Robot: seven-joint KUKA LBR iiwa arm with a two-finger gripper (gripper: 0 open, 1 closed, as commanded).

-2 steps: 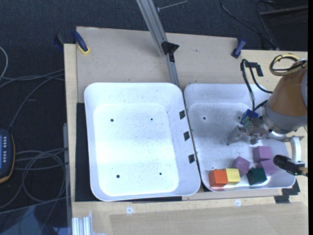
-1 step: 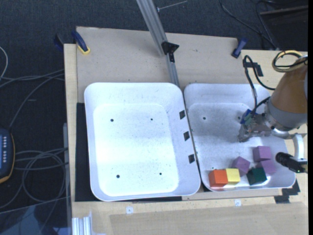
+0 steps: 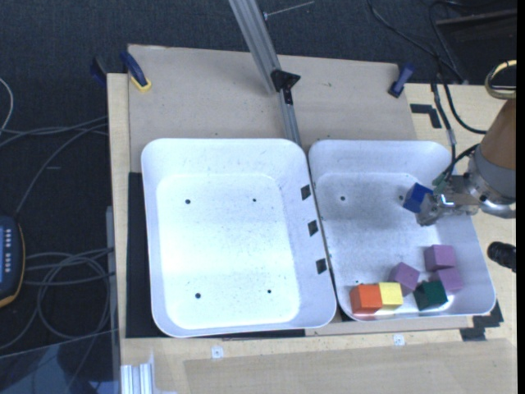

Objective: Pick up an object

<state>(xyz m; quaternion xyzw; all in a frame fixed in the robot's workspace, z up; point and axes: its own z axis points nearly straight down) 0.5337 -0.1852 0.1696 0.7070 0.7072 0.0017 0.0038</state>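
A small blue block point(image 3: 417, 196) lies in the right bin point(image 3: 373, 148), near its right wall at mid-height. My gripper point(image 3: 429, 212) reaches in from the right and sits right against the block's lower right side, partly covering it. Whether the block is gripped or merely touched is unclear. Along the bin's front right lie an orange block point(image 3: 366, 297), a yellow block point(image 3: 390, 294), a green block point(image 3: 428, 295) and three purple blocks point(image 3: 442, 257), point(image 3: 405, 273), point(image 3: 451, 280).
The left bin point(image 3: 152, 220) stands beside the right one, with small black clips point(image 3: 312, 226) on the shared wall. A slanted metal bar point(image 3: 261, 39) crosses the board behind the bins. Cables lie on the floor to the left.
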